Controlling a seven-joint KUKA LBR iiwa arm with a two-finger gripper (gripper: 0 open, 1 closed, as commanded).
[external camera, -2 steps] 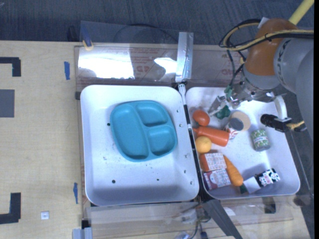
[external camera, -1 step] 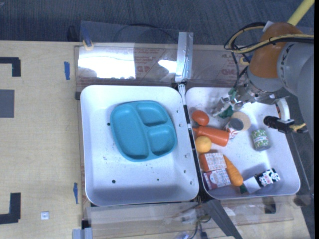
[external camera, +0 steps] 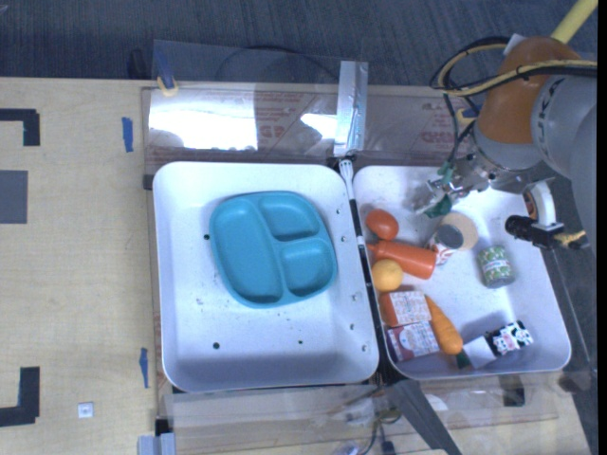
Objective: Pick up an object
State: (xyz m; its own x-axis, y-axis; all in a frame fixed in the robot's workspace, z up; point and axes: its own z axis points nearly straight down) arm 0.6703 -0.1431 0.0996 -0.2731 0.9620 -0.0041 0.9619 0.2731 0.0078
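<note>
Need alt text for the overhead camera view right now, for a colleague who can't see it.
The gripper hovers over the right bin, above a tomato, carrots, a lemon and small packages. The left bin holds a blue divided plate.

Even overhead light, glare on clear panel [external camera: 247,121] (slightly soft focus).
</note>
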